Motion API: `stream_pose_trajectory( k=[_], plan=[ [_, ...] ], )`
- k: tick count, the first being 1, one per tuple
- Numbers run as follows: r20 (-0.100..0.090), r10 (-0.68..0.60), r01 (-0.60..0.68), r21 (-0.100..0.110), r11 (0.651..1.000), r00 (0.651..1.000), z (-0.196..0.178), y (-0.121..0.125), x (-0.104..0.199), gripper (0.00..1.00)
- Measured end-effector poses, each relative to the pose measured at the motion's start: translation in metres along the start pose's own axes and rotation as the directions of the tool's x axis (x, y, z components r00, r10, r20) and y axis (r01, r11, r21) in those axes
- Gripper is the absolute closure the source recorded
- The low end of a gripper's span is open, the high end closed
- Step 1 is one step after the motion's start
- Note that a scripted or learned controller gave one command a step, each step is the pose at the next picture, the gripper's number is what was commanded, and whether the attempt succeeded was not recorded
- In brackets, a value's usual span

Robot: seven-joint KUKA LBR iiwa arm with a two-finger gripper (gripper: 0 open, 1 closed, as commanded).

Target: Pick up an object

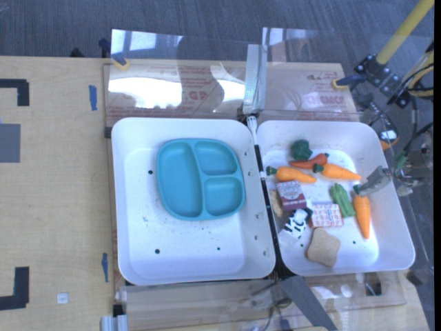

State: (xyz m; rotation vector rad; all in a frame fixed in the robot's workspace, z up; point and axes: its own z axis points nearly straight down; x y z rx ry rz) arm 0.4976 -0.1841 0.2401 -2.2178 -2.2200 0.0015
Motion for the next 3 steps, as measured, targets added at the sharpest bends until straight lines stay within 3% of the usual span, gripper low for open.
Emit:
stream_pose_trajectory(
  k=[1,2,3],
  plan=[
    [-0.011,-0.034,0.034,0.002,0.999,0.999,0.144,0.032,-0.023,0.00],
    [-0.003,-0.030,0.030,-0.005,1.000,1.000,0.131,0.033,-0.026,1.00],
    [0.003,-0.087,0.087,-0.015,0.996,0.996,0.013,0.053,0.046,1.00]
  ],
)
